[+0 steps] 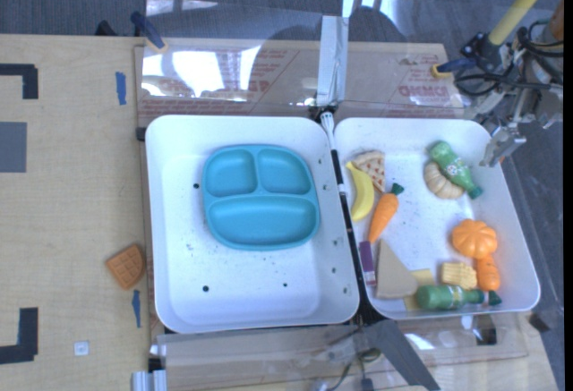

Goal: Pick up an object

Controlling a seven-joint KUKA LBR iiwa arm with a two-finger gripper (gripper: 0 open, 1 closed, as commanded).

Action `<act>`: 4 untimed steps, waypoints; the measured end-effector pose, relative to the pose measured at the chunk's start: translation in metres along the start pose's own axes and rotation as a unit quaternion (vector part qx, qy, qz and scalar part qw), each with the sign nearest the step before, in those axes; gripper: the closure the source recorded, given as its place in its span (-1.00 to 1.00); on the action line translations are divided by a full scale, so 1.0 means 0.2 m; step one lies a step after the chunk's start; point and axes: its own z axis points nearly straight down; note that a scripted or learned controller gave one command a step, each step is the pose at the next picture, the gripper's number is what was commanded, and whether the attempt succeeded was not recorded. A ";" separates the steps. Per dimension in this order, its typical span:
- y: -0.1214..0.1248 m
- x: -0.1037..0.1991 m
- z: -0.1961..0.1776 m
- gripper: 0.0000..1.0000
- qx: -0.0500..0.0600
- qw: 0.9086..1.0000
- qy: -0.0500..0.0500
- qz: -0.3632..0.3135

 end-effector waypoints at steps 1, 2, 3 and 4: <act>0.09 -0.05 0.79 -1.00 -0.003 0.999 0.007 -0.046; 0.54 0.07 0.83 -1.00 -0.002 1.000 -0.002 -0.031; 0.56 0.22 0.83 -1.00 -0.001 1.000 -0.002 -0.015; 0.57 0.34 0.82 -1.00 -0.001 0.995 -0.003 0.103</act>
